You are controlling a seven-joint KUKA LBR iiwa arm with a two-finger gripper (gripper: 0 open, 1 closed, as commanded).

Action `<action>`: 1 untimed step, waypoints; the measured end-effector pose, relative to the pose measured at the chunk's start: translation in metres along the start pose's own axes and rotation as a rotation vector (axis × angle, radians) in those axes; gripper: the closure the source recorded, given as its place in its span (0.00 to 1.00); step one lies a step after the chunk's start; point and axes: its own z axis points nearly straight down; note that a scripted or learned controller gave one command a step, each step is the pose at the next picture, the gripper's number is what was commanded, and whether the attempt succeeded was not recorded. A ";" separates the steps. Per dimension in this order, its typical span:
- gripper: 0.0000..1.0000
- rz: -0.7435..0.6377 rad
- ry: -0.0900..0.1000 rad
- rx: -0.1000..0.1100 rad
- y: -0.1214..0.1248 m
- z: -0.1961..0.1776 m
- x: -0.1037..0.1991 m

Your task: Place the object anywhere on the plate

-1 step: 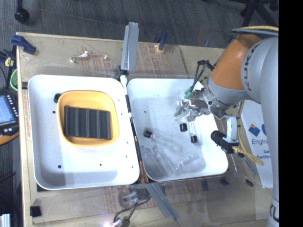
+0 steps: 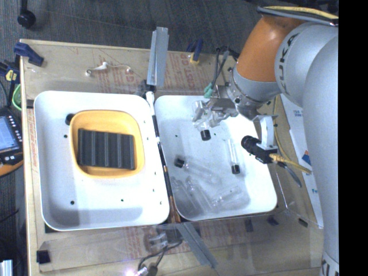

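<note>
Nothing rests yet on the yellow rounded plate with its dark ribbed insert (image 2: 106, 144): right of it, the metal two-finger gripper (image 2: 204, 122) seemingly clasps a small black-capped clear vial (image 2: 204, 132).

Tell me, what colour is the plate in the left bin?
The plate is yellow-orange, with a dark grey ribbed insert at its centre. The camera view shows it clearly.

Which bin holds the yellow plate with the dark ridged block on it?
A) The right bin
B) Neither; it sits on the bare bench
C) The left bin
C: the yellow plate lies in the left bin, with the dark ridged block on it, while the tool hangs over the right bin among small clear tubes.
</note>
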 end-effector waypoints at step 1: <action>1.00 -0.121 0.000 0.001 0.028 0.029 0.088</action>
